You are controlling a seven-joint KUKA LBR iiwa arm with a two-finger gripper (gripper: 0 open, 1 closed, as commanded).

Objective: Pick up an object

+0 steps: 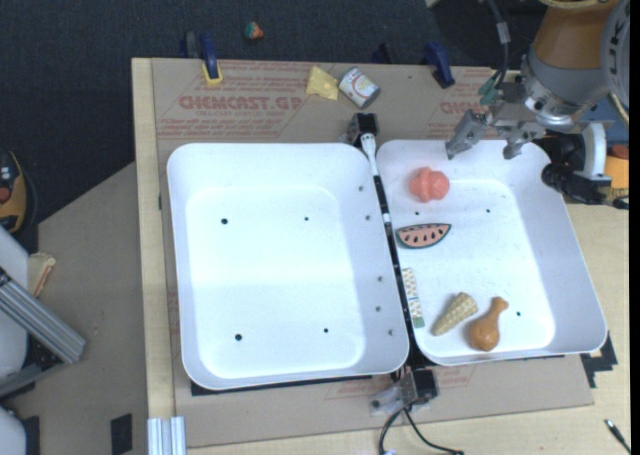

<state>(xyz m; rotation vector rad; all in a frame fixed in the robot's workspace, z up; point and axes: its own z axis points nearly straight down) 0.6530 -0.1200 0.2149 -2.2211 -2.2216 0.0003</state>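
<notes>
Since the gripper (487, 140) hangs open and holds nothing, no toy is picked yet | pink toy (429, 184) lies just below and left of it in the right bin (560, 233), likely first grab | watermelon slice (423, 235) sits below the pink toy, harder because flat

Two white bins (270, 353); right bin holds four toys: one pink (429, 184), watermelon slice (423, 235), corn (453, 312), drumstick (487, 324).
</notes>
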